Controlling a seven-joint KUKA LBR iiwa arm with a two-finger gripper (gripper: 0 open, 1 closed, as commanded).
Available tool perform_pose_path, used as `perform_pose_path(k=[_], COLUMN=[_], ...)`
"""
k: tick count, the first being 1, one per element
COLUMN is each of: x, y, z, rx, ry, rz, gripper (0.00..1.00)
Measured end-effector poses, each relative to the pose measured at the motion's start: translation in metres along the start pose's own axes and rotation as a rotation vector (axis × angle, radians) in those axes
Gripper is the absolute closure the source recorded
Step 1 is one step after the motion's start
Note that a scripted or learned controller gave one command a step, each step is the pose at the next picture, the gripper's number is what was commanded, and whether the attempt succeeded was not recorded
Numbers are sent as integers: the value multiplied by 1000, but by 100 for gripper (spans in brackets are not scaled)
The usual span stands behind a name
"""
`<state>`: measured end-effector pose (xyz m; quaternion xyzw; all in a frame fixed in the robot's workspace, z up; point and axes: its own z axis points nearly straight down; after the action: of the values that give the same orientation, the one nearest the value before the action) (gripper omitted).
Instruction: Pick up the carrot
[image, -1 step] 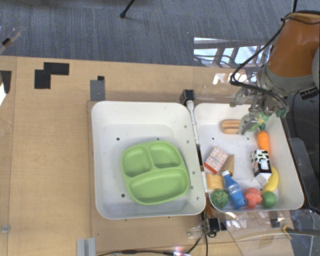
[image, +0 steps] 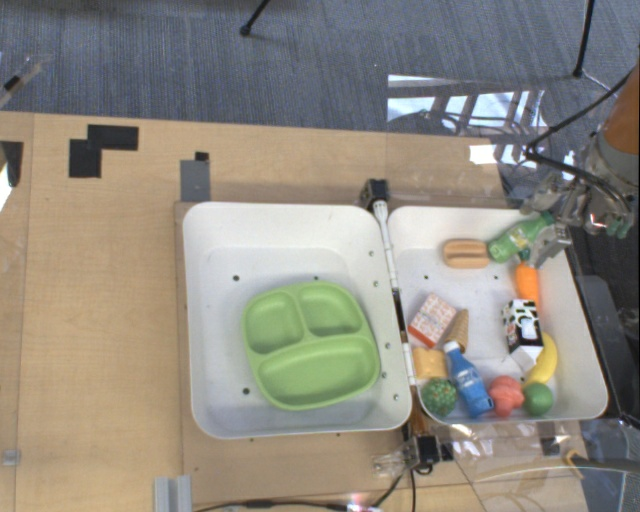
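I am looking down on two white bins set side by side on a wooden bench. The arm (image: 615, 150) comes in from the far right, its wrist bent down toward the far right corner of the right bin (image: 420, 235). Its gripper (image: 555, 232) hangs just above that corner; I cannot tell how it is set. The carrot (image: 527, 283) lies in the right bin close below the gripper, just near of a green bottle (image: 518, 238), with a bread roll (image: 464, 253) to the left. Nearer lie a black-and-white carton (image: 522, 325), a banana (image: 545, 360) and a blue bottle (image: 467, 377). The left bin (image: 215, 250) holds a green divided plate (image: 312, 345).
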<state>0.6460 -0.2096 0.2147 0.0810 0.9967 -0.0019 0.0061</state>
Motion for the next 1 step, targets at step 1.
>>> perform_pose_path(k=[1], x=[-7], y=[6], z=[126], rx=[-2], ry=[2], rz=[-20], gripper=[0])
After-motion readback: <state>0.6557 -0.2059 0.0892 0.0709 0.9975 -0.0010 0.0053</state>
